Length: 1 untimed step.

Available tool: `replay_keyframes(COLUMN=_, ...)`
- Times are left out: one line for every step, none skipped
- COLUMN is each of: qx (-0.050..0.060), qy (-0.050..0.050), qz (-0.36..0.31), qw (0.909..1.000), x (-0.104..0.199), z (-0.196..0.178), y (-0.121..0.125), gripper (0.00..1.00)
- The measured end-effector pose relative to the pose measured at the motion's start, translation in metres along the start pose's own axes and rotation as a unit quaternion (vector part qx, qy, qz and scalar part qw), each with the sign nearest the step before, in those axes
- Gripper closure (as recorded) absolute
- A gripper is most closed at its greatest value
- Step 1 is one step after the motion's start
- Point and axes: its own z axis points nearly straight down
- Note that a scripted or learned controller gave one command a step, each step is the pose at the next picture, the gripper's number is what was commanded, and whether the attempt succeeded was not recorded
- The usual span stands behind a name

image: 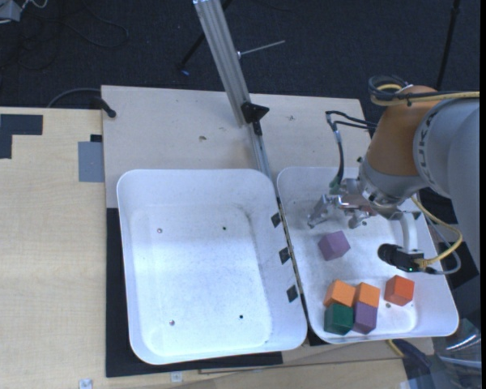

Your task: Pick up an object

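Tool (pixel 330 215) low in right bin (pixel 437 318), just above purple cube (pixel 334 245). Fingers seemingly apart, clamping nothing. Other blocks (pixel 355 302) clustered nearer front.

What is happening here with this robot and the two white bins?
A grey KUKA arm reaches from the right into the right bin. Its hand hovers just above a lone purple block, with nothing between its fingers. A cluster of orange, purple and green blocks sits near the front of that bin, with a reddish-orange block beside it. The left bin sits alongside.
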Motion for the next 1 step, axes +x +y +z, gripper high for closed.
replay_keyframes(qx=-0.006, qy=-0.002, qz=0.002, qw=1.0, x=0.0089, z=0.0178, y=-0.0297, gripper=0.0)
